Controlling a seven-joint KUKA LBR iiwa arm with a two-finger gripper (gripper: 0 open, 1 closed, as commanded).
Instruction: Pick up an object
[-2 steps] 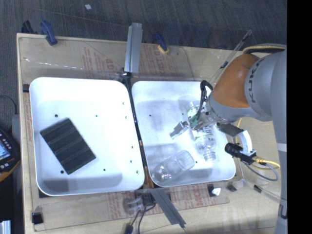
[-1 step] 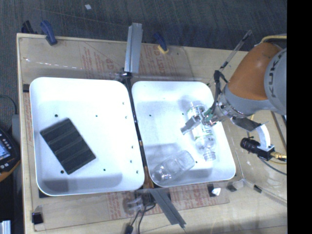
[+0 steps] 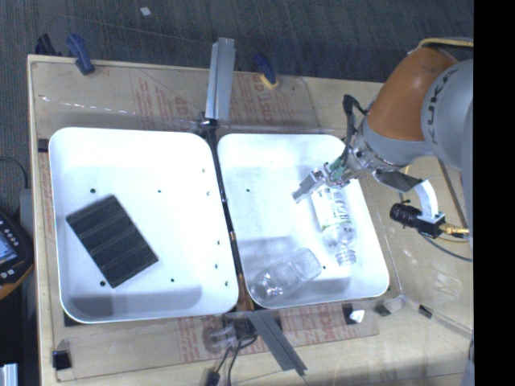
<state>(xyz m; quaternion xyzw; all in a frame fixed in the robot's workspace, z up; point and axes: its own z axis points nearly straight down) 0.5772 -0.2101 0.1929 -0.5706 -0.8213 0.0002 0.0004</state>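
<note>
Tool above clear bottle in right bin; dark ridged slab left.

blue clamps on bench

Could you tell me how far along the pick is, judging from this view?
Done: the gripper has reached into the right bin, sitting at the top end of the clear plastic bottle. In hand: nothing is visibly lifted; the bottle lies on the bin floor. Left: grasping and raising something. A crumpled clear bottle and, in the left bin, a dark ridged pad lie untouched.
</note>
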